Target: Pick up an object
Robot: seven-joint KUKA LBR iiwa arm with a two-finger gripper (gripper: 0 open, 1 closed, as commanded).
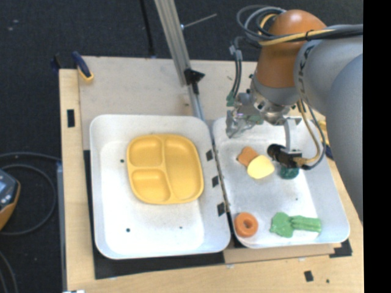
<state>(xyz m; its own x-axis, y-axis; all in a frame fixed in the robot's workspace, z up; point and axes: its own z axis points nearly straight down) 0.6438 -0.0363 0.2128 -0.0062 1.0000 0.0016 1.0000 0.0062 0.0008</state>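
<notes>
My gripper (237,126) hangs over the far left corner of the right bin (317,194), with nothing visible in it. A small orange-brown piece (246,156) lies just in front of the gripper, touching a pale yellow lump (261,168). A teal piece (289,173) sits to the right of the lump. At the near edge of the bin lie an orange ring (246,224) and a green toy (295,224).
The left bin (110,224) holds a yellow divided plate (165,168). A slanted metal rod (177,47) rises behind the bins. The grey arm with its orange band (287,47) covers the far right of the bench.
</notes>
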